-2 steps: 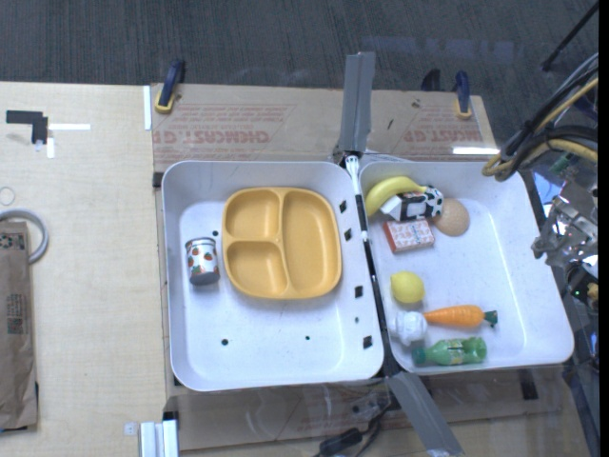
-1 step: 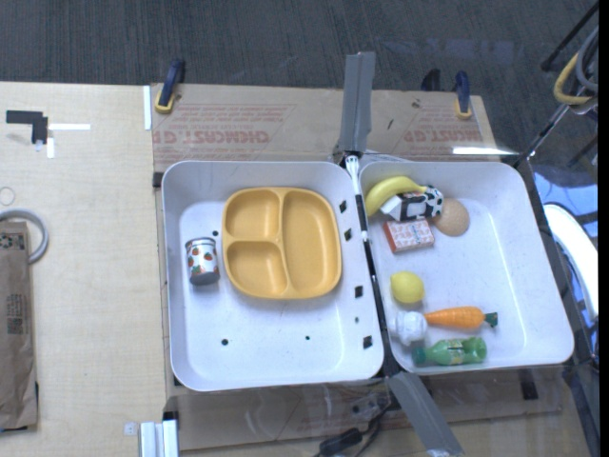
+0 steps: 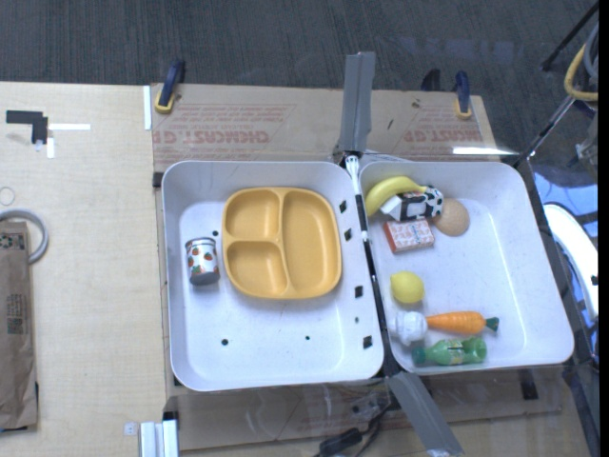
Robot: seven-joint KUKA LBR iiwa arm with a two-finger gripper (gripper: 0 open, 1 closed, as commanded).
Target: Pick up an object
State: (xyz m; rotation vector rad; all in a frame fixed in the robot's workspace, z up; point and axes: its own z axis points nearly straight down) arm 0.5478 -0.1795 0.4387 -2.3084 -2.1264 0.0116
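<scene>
We can't tell how the hand is set at this moment, so we'll start with the stuff up for grabs.

The right bin [image 3: 533,255] has most of the objects. Along its back-left corner there's a banana [image 3: 388,190], with a black-and-white toy [image 3: 421,204] touching it and a tan roundish thing [image 3: 454,219] just beside that. A small red box [image 3: 410,236] lies flat right in front of the toy. Further forward a lemon [image 3: 407,288] lies on its own. Near the front edge we've got a small white object [image 3: 410,326], a carrot [image 3: 458,323] pointing left at it, and a green item [image 3: 449,352] lying on its side just in front of both.

The left bin [image 3: 276,350] holds a yellow divided plate [image 3: 283,243] and a little printed can [image 3: 202,260] standing upright just left of it.

Both bins rest on a cardboard sheet [image 3: 247,122] held by blue clamps [image 3: 171,84], on a light wood table [image 3: 86,255]. A brown paper bag [image 3: 14,331] lies at the table's far left.
</scene>
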